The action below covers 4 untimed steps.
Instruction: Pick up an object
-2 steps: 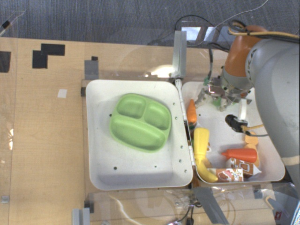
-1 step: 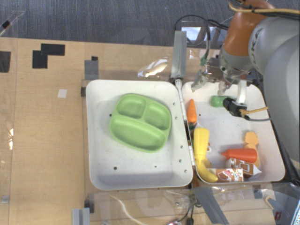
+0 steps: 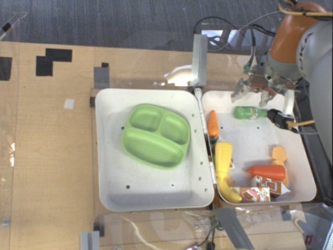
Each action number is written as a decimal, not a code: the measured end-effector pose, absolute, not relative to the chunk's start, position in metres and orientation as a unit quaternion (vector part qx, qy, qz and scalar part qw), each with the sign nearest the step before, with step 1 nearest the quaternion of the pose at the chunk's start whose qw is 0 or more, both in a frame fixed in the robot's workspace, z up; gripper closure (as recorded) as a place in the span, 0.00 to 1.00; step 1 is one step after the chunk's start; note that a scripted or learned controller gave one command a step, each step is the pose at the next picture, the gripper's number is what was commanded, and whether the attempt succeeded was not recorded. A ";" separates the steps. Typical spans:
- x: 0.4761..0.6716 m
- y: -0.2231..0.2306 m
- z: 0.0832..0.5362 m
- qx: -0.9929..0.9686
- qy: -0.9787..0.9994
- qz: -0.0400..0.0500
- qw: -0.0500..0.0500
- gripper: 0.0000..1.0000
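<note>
Tool [image 3: 253, 94] above green bottle [image 3: 250, 112], fingers spread wide, seemingly clear of it, carton [image 3: 265, 190] partly cut off by bin [image 3: 307, 160] rim

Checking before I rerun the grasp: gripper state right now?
Gripper: open, fingers spread, holding nothing, poised above the green bottle at the back of the right bin.

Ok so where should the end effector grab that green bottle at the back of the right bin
Probably across the middle of the green bottle, coming straight down. It lies on its side, long axis left to right, so its narrow width suits the end effector just above, with bare bin floor in front.
</note>
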State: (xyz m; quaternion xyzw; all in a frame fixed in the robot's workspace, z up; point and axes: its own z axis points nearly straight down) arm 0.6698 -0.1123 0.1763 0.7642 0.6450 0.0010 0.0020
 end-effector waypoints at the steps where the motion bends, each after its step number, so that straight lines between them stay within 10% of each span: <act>1: 0.671 -0.144 0.105 0.726 0.687 0.002 0.003 0.00; 2: 0.621 -0.171 0.111 0.725 0.689 0.001 0.002 0.00; 3: 0.636 -0.181 0.088 0.724 0.690 0.003 0.004 0.00; 4: 0.638 -0.180 0.100 0.723 0.691 0.005 0.006 1.00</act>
